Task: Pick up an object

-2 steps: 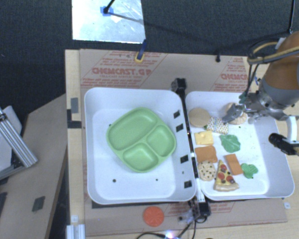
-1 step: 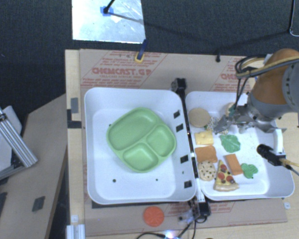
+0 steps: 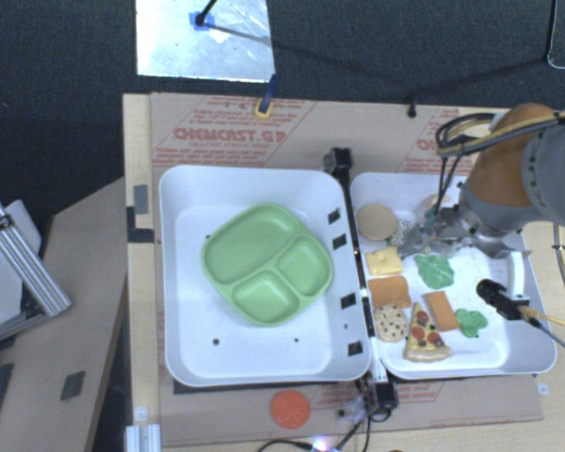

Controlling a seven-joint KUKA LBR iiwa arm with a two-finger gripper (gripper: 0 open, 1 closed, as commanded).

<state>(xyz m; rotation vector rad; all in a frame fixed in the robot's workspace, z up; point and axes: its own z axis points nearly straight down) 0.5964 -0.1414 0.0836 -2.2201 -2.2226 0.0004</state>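
Note:
The right bin [image 3: 527, 347] holds several toy foods: a round tan disc [image 3: 377, 221], a yellow cheese square [image 3: 384, 260], a green leaf [image 3: 435, 271], an orange toast piece [image 3: 390, 291], a chocolate-chip cookie [image 3: 390, 322], a pizza slice [image 3: 426, 337], an orange-brown strip [image 3: 440, 309] and a green broccoli piece [image 3: 470, 322]. My gripper [image 3: 416, 237] reaches in from the right and sits low in this bin, between the tan disc and the green leaf, just above the cheese. Nothing is visibly held.
The left bin [image 3: 184, 347] holds a green divided plate [image 3: 266, 264]. A black-clipped divider [image 3: 350, 252] separates the bins. A red disc [image 3: 290, 408] lies on the bench in front. A shiny foil sheet [image 3: 204, 26] lies beyond the bins.

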